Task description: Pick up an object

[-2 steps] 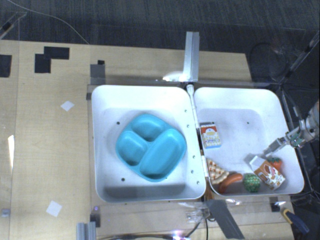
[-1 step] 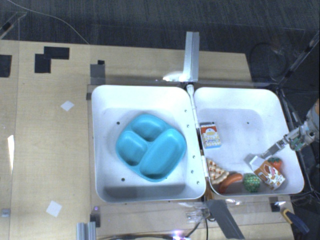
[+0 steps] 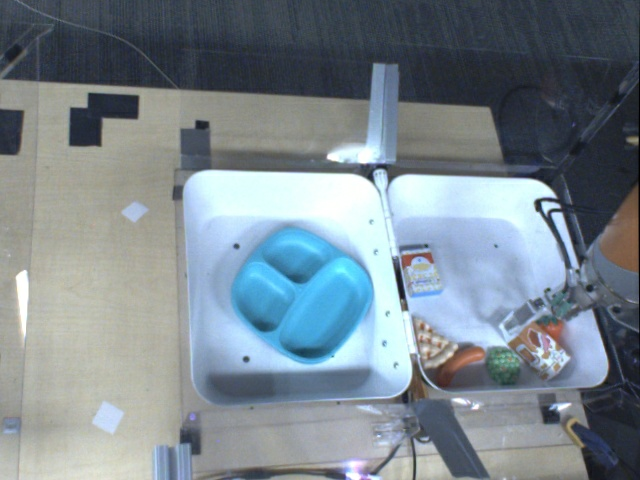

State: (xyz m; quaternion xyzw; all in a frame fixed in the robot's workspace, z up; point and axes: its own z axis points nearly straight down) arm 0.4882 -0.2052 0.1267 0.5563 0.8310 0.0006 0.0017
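Note:
My gripper (image 3: 537, 315) is low in the right bin (image 3: 470, 203), near its front right corner. It hovers just above and left of an orange and white carton (image 3: 543, 352). To the left of the carton, a green bumpy ball (image 3: 503, 365) lies against the front wall. An orange-red sausage shape (image 3: 461, 360) and a waffle-patterned piece (image 3: 431, 339) sit further left along that wall. By the divider lies a small flat box (image 3: 421, 272) with a red and blue label. I see nothing clearly held by the gripper.
The left bin (image 3: 215, 268) holds a blue divided plate (image 3: 301, 294). The grey arm (image 3: 615, 258) comes in over the right bin's right wall, with a black cable (image 3: 556, 220) looping beside it. A metal post (image 3: 384, 113) stands behind the divider.

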